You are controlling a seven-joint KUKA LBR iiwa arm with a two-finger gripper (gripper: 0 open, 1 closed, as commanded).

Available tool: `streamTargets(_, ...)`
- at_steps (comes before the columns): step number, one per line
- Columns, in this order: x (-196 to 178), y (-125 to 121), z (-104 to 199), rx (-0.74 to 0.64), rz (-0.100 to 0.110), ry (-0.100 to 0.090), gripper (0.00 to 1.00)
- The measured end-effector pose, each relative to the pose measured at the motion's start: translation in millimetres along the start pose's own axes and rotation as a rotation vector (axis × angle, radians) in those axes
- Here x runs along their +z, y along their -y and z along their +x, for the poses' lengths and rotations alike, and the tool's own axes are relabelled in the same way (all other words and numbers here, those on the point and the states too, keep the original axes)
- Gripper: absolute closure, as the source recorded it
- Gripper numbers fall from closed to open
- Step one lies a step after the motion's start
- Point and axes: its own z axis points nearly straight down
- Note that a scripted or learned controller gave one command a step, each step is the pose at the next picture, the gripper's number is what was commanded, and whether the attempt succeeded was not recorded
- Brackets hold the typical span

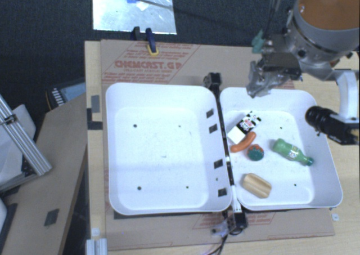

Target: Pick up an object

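Gripper [260, 86]: it is hanging over the far edge of the right bin, with nothing visible between its fingers; whether it is open or closed cannot be told from this angle.
Arm [326, 6]: it is reaching in from the far right, its orange band showing above the grey wrist.
Right bin [323, 192]: it is holding all five loose objects, clustered in its left and middle part.
Black and white block [248, 120]: it is lying nearest the gripper, just below it toward the near side, and sitting against a small white piece.
Sausage [243, 143]: it is lying at a slant just near of the block, touching or almost touching the ball.
Teal ball [256, 153]: it is sitting just right of the sausage.
Green bottle [292, 152]: it is lying on its side to the right of the ball, its cap pointing right and near.
Bread roll [256, 185]: it is resting near the front wall of the bin, apart from the others.
Left bin [112, 135]: it is sitting side by side with the right one, joined along a black divider [220, 135].
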Motion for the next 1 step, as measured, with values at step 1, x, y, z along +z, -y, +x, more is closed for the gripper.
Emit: streamTargets(1, -37.8, -0.2, 10.1, 0.001, 0.001, 0.001, 1.00)
